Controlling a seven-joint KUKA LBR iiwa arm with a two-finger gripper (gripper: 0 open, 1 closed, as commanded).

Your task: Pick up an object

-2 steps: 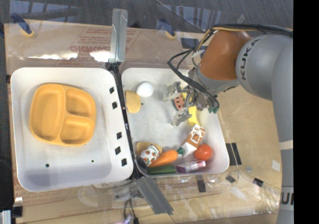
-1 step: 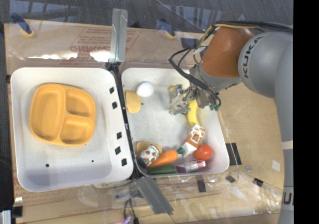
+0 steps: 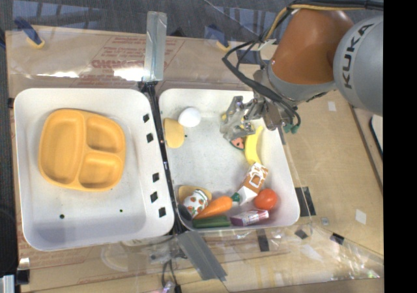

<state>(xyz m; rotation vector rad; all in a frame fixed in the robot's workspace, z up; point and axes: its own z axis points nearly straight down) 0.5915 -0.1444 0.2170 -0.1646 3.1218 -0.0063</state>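
While metal gripper [image 3: 236,125] hovers, curved yellow banana [image 3: 253,145] lies beside.

- Banana [image 3: 253,146]: yellow, lying lengthwise along the right wall of the right bin [image 3: 215,99], upper end under the metal gripper [image 3: 238,122].
- Small red-and-green piece [image 3: 240,142]: just left of the banana, touching it; kind cannot be told.
- White egg [image 3: 189,116]: near the bin's far-left corner.
- Pale yellow round piece [image 3: 173,133]: against the left wall, just beside the egg.
- Carton [image 3: 253,181]: white and orange, tilted, below the banana.
- Tomato [image 3: 265,199]: red, near-right corner.
- Carrot [image 3: 217,206]: orange, lying along the near edge, a green piece [image 3: 211,223] in front of it.
- Purple packet [image 3: 249,217]: flat, against the near wall.
- Round patterned piece [image 3: 195,202]: near-left corner.
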